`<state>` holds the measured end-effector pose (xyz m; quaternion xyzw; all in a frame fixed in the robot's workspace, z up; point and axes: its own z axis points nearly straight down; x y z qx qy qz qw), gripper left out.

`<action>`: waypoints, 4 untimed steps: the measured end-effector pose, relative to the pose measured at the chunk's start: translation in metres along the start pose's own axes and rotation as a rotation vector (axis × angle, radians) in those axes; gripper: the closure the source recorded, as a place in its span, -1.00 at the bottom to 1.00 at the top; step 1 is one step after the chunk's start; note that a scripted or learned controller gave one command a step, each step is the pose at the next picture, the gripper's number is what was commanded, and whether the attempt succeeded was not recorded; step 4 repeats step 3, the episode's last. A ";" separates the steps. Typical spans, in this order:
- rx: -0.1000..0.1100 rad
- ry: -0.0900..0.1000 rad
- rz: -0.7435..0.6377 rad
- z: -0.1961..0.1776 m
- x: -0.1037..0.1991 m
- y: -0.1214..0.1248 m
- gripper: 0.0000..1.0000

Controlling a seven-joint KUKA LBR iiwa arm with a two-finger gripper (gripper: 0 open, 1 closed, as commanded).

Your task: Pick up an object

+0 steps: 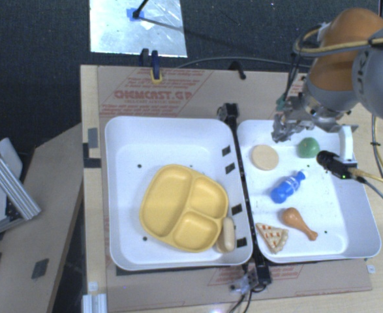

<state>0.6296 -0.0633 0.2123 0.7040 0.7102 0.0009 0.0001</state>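
Camera view: the gripper is seen above the right bin, between a tan disc and a green ball; its finger state cannot be told.

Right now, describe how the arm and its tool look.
The arm is grey with rounded joints and a wide orange band above the wrist. Thin cables loop around the band. The tool is a small grey metal piece. A black part with a white bracket juts from the wrist, trailing a yellowish cable.
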 end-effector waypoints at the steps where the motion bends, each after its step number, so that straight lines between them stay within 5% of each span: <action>1: 0.000 0.001 -0.001 0.004 0.059 0.000 1.00; 3: -0.001 0.001 0.000 -0.003 0.159 0.013 1.00; 4: -0.001 0.001 0.000 -0.003 0.159 0.013 1.00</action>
